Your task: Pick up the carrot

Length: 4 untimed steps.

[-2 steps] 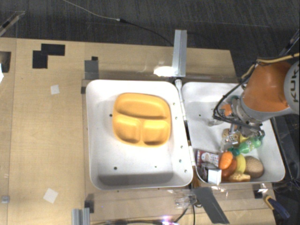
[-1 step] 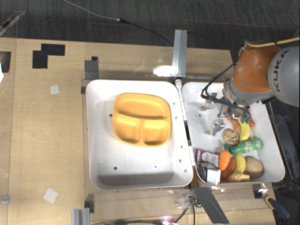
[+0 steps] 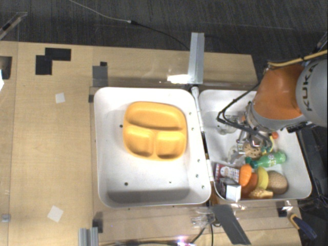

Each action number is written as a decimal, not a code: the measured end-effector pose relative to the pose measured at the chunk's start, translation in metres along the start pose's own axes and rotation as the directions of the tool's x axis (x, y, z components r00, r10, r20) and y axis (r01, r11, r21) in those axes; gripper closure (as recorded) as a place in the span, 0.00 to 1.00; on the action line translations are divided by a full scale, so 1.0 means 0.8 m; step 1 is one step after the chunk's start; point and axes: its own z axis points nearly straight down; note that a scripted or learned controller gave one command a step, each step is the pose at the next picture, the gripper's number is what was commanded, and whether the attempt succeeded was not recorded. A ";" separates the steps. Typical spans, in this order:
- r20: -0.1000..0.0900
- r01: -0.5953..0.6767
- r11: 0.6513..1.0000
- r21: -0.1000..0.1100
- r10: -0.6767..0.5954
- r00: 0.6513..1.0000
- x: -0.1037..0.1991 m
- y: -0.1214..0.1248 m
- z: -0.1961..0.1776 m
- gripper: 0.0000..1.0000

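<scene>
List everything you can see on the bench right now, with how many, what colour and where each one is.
Bins: two, white, side by side on the bench.
Divided plate: one, yellow, in the left bin.
Carrot: one, orange, near front of right bin.
Banana: one, yellow, right of the carrot.
Bottle: one, green, behind the banana.
Potato: one, brown, front right corner of right bin.
Packet: one, dark red and white, left of the carrot.
Arm: one, grey with orange band, over the right bin.
Gripper: one, above the cluster of items.
</scene>
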 end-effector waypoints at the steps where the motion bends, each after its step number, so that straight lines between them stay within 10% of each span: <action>1: 0.007 0.008 1.000 0.002 -0.008 1.000 0.102 -0.008 -0.003 0.00; 2: 0.006 -0.131 0.991 0.004 0.131 0.991 0.102 0.011 -0.003 0.00; 3: 0.007 -0.123 0.992 0.002 0.123 0.992 0.101 0.014 -0.017 1.00; 4: -0.002 -0.339 0.941 0.001 0.339 0.941 0.105 0.055 -0.128 1.00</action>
